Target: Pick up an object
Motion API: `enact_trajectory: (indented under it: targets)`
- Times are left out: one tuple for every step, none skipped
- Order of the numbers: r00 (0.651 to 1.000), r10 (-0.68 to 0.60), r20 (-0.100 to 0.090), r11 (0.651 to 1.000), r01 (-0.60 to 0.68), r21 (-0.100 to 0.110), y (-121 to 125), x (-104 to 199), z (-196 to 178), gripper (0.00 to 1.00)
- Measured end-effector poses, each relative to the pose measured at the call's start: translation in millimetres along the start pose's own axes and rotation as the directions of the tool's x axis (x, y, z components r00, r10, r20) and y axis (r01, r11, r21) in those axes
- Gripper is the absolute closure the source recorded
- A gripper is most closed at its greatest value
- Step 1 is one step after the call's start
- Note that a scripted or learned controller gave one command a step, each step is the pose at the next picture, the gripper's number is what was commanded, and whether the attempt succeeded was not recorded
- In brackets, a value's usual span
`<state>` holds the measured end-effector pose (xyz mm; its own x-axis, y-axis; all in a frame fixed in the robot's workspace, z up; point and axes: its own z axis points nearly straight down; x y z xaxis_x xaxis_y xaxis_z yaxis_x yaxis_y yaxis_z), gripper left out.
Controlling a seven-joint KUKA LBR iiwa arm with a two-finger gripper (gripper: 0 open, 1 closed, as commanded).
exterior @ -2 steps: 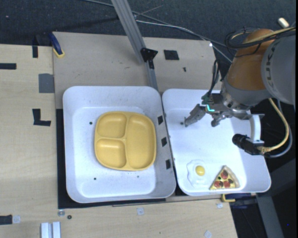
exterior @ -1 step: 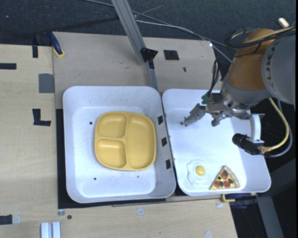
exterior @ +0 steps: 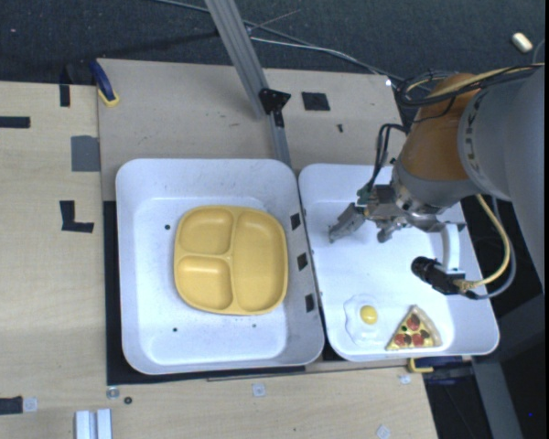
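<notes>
Wooden worktop [exterior: 37,245] carries two white bins. Left bin [exterior: 137,245] holds a yellow divided plate [exterior: 231,259]. Right bin [exterior: 334,273] holds a toy fried egg [exterior: 364,317] and pizza slice [exterior: 413,330] near its front; above them the gripper [exterior: 361,227] hangs, fingers apart, holding nothing.

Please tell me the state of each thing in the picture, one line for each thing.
Gripper: open, holds nothing, over the right bin.
Yellow divided plate: flat in the left bin, nothing in its compartments.
Toy fried egg: flat, right bin, near edge.
Toy pizza slice: flat, beside the egg.
</notes>
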<state>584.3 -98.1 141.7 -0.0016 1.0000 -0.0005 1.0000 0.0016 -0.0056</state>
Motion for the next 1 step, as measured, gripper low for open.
enact_trajectory:
  targets:
    - [1.0,0.0,0.0,1.0,0.0,-0.002,-0.6,0.8,53.6,0.0]
